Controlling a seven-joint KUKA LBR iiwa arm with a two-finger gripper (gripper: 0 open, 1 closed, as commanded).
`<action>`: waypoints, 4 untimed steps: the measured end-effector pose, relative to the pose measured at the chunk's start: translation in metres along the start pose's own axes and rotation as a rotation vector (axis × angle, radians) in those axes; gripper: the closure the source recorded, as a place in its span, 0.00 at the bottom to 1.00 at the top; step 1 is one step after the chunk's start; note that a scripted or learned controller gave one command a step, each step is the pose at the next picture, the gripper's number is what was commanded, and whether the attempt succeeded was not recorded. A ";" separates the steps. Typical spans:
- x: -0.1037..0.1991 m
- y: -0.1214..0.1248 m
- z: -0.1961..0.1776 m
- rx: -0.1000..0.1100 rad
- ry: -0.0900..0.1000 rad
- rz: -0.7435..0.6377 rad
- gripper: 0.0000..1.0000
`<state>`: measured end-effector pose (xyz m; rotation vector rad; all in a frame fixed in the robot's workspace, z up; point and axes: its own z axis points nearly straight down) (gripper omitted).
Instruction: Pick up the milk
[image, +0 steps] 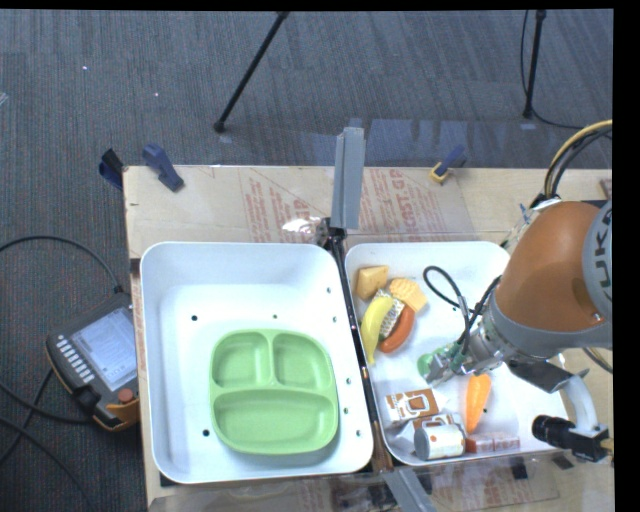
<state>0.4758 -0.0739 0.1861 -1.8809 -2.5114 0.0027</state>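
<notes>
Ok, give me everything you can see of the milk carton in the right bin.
The milk carton is a small white box with brown-orange printing on its upper face, apparently cardboard. It lies flat on its side near the front of the right bin, a little left of the bin's middle. A small white and brown can lies just in front of it, close or touching. The carrot lies to its right, apart. The gripper is above and right of it, not on it.

Even, soft overhead light fills a slightly grainy picture, with the two shallow white plastic bins (160, 300) left of the claw (447, 362) brightest, faint shadows under their rims, and mild softness throughout.
</notes>
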 end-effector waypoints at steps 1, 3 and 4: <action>0.006 0.068 0.000 0.001 -0.001 0.174 1.00; 0.030 0.008 0.000 0.002 0.000 0.079 0.00; -0.016 -0.004 0.069 -0.003 0.003 0.280 0.00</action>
